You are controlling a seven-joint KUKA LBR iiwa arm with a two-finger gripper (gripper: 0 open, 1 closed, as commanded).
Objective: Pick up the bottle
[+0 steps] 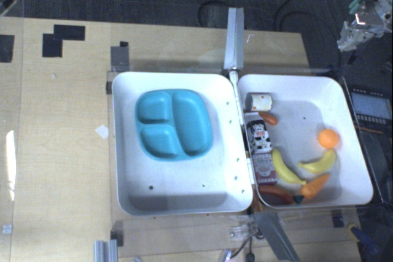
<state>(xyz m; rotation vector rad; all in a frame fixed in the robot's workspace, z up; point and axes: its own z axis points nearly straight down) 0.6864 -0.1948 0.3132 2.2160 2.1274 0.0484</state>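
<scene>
From the overhead camera, the job looks barely begun: the tool (368,20) hangs off beyond the tabletop's far right corner, well apart from both bins, and I cannot tell how it is set or whether it carries anything. The bottle (260,139), a slim printed cylinder with a black-and-white label, lies untouched against the left wall of the right bin (353,132). Beside it lie smooth plastic bananas (286,169), an orange ball (328,138) and a carrot (314,184), while the left bin (123,150) holds a glossy blue divided tray (174,123)
</scene>
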